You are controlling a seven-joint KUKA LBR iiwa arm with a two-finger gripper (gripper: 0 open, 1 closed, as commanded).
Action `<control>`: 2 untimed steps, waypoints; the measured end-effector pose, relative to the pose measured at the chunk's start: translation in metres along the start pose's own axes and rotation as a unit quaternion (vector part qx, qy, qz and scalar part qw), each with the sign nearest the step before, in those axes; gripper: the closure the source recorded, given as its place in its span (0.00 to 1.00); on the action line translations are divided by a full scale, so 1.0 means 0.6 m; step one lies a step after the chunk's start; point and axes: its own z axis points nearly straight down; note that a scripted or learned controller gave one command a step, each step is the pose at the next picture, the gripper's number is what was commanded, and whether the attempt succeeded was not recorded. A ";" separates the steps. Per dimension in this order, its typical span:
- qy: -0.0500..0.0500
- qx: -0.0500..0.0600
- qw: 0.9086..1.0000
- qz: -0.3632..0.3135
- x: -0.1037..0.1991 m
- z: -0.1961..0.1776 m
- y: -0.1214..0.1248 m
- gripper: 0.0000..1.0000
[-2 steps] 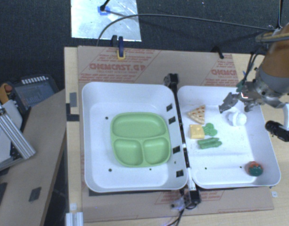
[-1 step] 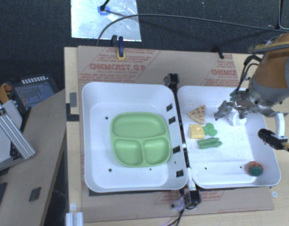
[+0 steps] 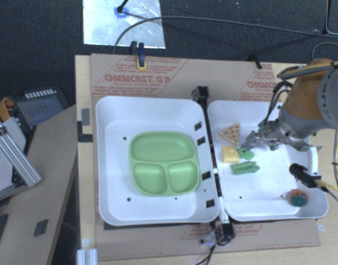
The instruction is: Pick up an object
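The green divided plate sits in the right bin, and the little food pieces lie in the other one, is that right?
Not quite. The camera view shows the green divided plate in the left bin; the food pieces lie in the right bin.

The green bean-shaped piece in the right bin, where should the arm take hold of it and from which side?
Probably across the middle of the green piece, coming straight down from above. It lies flat and long, running left to right on the right bin floor, so the jaws should close across its narrow width. The yellow block lies close at its upper left, so keep toward the centre or right end.
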 end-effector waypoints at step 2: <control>-0.001 -0.005 1.000 0.001 -0.011 -0.128 0.000 1.00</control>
